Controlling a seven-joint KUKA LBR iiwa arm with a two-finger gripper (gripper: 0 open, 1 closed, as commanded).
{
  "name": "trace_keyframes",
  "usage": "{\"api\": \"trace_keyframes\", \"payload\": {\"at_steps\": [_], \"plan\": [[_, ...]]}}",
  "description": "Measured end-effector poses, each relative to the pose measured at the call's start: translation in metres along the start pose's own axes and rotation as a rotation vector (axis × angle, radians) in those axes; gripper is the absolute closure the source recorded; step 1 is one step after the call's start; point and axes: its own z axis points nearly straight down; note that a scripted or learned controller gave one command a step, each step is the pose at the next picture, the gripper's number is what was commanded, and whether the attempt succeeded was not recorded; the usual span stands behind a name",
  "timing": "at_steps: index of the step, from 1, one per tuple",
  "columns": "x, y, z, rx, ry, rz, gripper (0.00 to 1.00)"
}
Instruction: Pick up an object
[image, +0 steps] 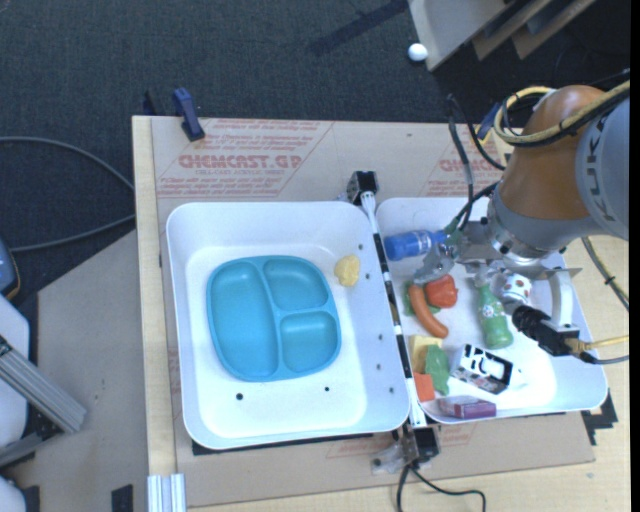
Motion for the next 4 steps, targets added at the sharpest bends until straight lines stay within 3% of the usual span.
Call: {"api": "trace_keyframes", "payload": {"at_steps": [1,2,3,4], "plan": [[-0.031,0.023,0.053,0.003,0.000,0.001,0.00],[-0.034,0.018,0.091,-0.016,-0.002,0.001,0.00],[-0.034,0.019,0.081,-0.020,-0.004,0.002,1.00],[0.044,0.037,0.000,0.001,0.001,-0.001,1.00]]}}
